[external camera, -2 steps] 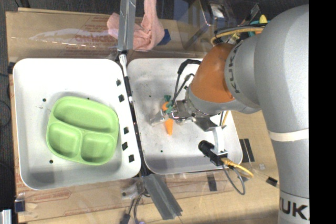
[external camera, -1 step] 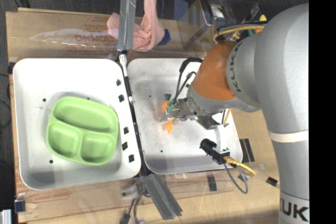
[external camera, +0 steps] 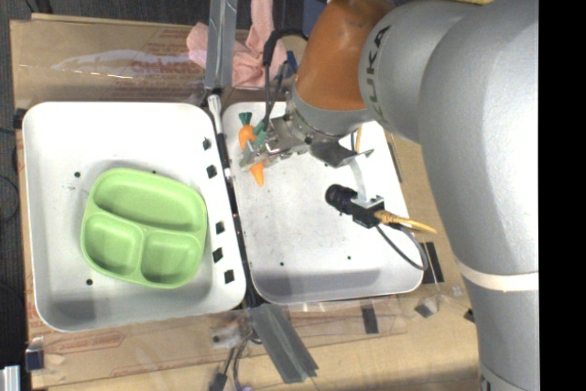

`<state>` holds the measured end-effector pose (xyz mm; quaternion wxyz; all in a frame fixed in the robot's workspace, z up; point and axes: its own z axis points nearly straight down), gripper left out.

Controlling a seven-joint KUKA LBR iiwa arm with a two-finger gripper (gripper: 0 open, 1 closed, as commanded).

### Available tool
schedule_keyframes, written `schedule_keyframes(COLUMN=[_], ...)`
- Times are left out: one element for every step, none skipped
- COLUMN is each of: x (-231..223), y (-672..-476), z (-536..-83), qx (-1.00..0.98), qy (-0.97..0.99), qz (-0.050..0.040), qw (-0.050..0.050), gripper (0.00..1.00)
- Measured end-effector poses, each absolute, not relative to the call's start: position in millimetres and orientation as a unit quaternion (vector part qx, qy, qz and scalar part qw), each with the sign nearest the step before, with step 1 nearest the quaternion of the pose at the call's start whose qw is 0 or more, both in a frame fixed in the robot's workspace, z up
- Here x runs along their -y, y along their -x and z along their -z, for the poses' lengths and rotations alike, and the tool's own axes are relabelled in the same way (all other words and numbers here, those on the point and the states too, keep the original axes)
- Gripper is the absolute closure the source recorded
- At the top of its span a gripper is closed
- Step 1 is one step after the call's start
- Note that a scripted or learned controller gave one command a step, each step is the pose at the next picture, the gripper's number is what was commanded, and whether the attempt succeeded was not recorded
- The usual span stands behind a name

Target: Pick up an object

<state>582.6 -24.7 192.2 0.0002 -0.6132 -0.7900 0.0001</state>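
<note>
- Camera view: the grey KUKA arm with its orange band [external camera: 343,50] reaches in from the right, wrist bent down over the far left corner of the right-hand shallow white bin [external camera: 302,284].
- Its two-finger gripper [external camera: 267,142] sits low beside small orange carrot-shaped toy pieces with green tops [external camera: 249,138]; its grip cannot be told.
- The bin's near half lies open.
- A light green plastic divided plate [external camera: 144,227] rests mid-floor in the left-hand white bin [external camera: 55,124], clear of its walls.
</note>
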Motion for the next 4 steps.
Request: schedule_keyframes(x=[-76,-200,-201,-202], y=[-563.5,-540.1,-540.2,-540.2], z=[-232,-230,-239,-248], qx=[0.717,0.711,0.713,0.717], qy=[0.698,0.704,0.701,0.697], qz=[-0.0001,-0.0009,-0.0018,-0.0027], qw=[0.0,0.001,0.001,0.001], gripper=[1.0,1.0,1.0,1.0])
